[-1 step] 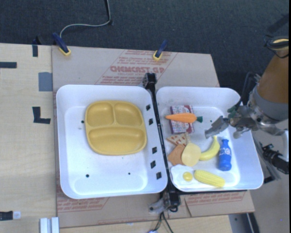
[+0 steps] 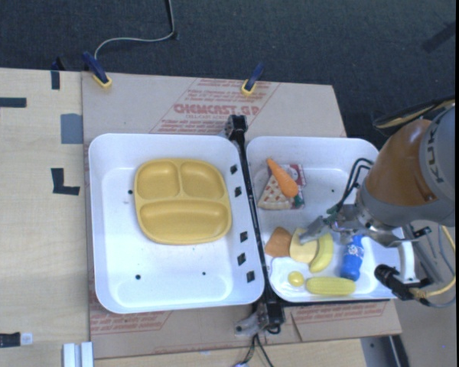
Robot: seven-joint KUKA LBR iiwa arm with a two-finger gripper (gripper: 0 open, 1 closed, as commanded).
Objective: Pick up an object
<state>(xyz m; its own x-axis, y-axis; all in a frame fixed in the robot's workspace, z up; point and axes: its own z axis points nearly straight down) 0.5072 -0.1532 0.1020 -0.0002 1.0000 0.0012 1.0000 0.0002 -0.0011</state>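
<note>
On the left of the worktop (image 2: 30, 228), pale wood grain shows with a few dark tape marks, and a cardboard sheet (image 2: 206, 109) with red printing lies under both bins, pinned at its far edge by two yellow-and-blue clamps (image 2: 98, 73). The left bin (image 2: 111, 281) holds a yellow divided plate (image 2: 182, 201) with three compartments, sitting toward the bin's far half and apart from the walls. A black divider strip (image 2: 245, 205) runs between the two bins where their rims meet. The right bin (image 2: 321, 153) carries the toy food: an orange carrot (image 2: 282, 177) lies slanted across a pizza slice (image 2: 274, 196), with a small red-and-white packet (image 2: 297, 176) just beside them toward the far wall. Nearer the front, an orange-brown piece (image 2: 278, 243) touches a pale yellow block (image 2: 301, 248), a banana (image 2: 322, 254) leans against that block, a small round yellow piece (image 2: 295, 279) sits near the front rim, and a corn cob (image 2: 330, 285) lies along that rim. A blue bottle (image 2: 353, 257) stands just right of the banana. The pincer (image 2: 315, 230) reaches in low from the right, its grey fingers (image 2: 312, 228) pointing left over the pale block and banana top; they look close together, but whether they grip anything cannot be told. Behind it rises the grey arm (image 2: 405, 178) with its orange band.
</note>
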